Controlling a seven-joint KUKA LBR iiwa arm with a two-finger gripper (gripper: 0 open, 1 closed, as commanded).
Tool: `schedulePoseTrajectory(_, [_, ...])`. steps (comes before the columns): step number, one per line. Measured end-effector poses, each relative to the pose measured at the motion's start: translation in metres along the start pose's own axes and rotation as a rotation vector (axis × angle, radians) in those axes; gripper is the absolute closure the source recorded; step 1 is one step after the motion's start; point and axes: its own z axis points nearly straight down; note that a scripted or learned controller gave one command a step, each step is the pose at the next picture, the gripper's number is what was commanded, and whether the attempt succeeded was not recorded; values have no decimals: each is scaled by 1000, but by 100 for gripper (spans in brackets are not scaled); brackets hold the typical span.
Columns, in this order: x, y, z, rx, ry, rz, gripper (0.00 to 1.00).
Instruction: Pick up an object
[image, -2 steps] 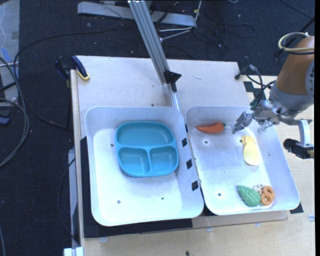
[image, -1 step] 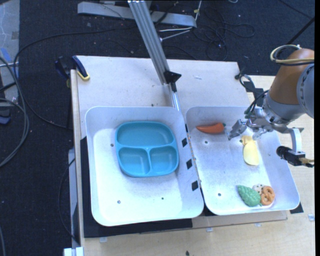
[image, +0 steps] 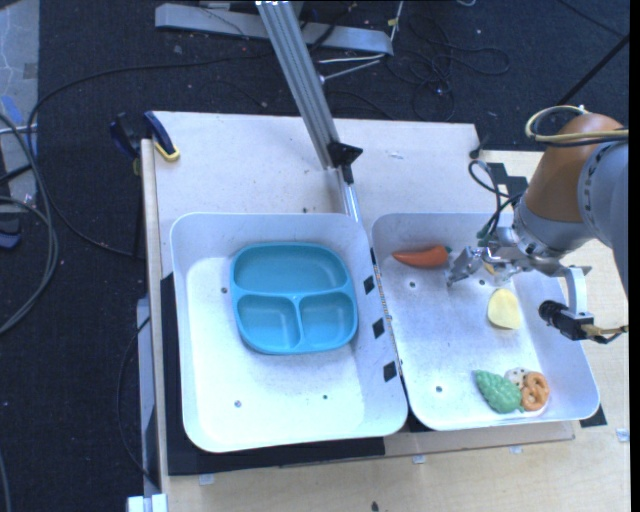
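In the right bin (image: 440, 340) lie an orange carrot (image: 421, 257) at the far left, a pale yellow piece (image: 504, 309) near the middle right, and a green piece (image: 496, 390) beside a small pretzel (image: 534, 390) at the near edge. My gripper (image: 466, 268) hangs low over the bin just right of the carrot's tip and up-left of the yellow piece. Nothing shows between its fingers.
The left bin (image: 200, 330) holds a blue divided plate (image: 295, 297). A metal pole (image: 305, 85) slants from the back down to the gap between the bins. The arm's grey and orange wrist (image: 570, 195) overhangs the right bin's far right corner.
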Motion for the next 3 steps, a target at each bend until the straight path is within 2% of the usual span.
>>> schedulePoseTrajectory(1, [0, -2, -7, 5, 0, 0, 100])
schedulePoseTrajectory(3, [-7, -6, -133, 1, -2, 0, 100])
